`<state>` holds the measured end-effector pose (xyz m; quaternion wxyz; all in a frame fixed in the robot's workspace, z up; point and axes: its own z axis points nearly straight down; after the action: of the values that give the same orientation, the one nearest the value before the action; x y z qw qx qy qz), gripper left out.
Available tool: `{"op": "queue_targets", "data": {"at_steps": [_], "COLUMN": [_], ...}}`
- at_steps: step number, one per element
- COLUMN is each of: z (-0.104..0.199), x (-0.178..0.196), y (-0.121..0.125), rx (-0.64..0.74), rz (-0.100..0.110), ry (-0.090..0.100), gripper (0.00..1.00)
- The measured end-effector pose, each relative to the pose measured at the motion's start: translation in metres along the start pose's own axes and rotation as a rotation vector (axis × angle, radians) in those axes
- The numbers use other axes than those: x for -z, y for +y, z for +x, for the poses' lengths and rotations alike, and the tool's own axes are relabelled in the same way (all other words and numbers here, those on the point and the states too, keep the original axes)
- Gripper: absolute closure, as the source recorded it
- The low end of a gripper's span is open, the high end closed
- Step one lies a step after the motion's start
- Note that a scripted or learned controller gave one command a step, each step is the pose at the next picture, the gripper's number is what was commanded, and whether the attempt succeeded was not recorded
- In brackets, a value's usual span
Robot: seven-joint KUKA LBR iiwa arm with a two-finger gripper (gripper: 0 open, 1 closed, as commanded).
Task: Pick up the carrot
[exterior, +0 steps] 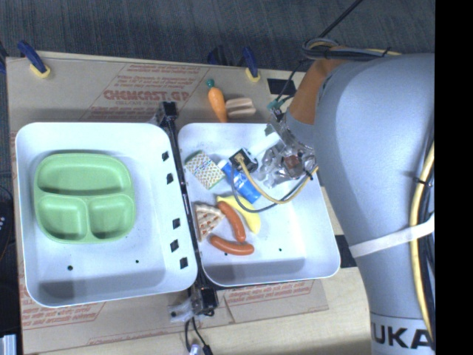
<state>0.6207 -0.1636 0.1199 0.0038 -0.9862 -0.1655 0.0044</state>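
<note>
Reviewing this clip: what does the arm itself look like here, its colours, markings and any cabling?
The arm is a bulky, rounded light-grey shell with an orange band above the wrist. White "KUKA" lettering shows on its lower part. A white strap crosses the body. The gripper is a metallic assembly with exposed parts, and a yellow cable loops beneath it. Dark cables run up from the wrist.

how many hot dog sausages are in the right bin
2. One sausage lies slanted mid-bin beside the pizza slice; the other sausage lies just below it, nearer the front wall. More may be hidden under the gripper.
</note>
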Motion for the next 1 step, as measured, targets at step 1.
{"op": "queue_targets", "data": {"at_steps": [1], "z": [-0.0358], "x": [0.1896], "y": [-0.0183], "rx": [0.090], "rz": [-0.007], "ry": [0.005], "gripper": [1.00]}}
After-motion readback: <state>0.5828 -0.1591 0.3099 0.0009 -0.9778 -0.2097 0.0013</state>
